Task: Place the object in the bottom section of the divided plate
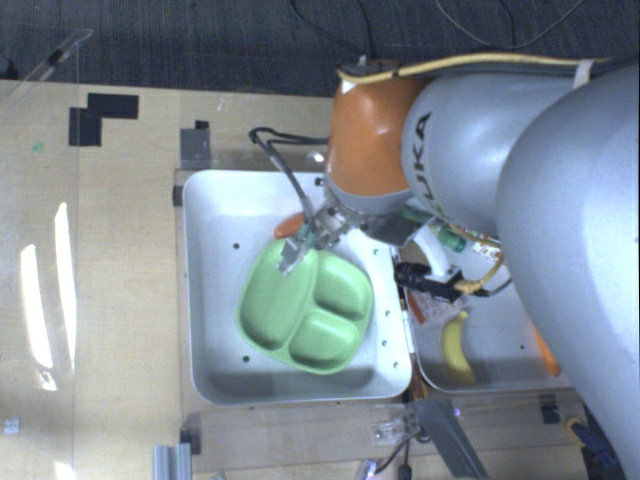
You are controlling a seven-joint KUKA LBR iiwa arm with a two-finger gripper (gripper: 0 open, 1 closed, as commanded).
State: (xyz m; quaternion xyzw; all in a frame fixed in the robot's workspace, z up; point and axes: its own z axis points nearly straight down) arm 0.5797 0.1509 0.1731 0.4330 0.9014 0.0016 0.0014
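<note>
A green divided plate (300, 311) lies in the left white bin (215, 268), with one large section on its left and two smaller ones on its right. My gripper (303, 245) hangs over the plate's upper edge, its grey fingers pointing down-left. A small orange object (289, 225) peeks out just behind the fingers, at the plate's top rim; whether it sits between them is hidden by the wrist. The grey arm with its orange band (375, 138) reaches in from the right and covers the bin's upper right corner.
The right bin (490, 368) holds a yellow banana (457, 350), a wrapped packet (430, 303) and an orange item (545, 353) at the arm's edge. A black cable (275, 153) loops from the wrist over the left bin's back wall.
</note>
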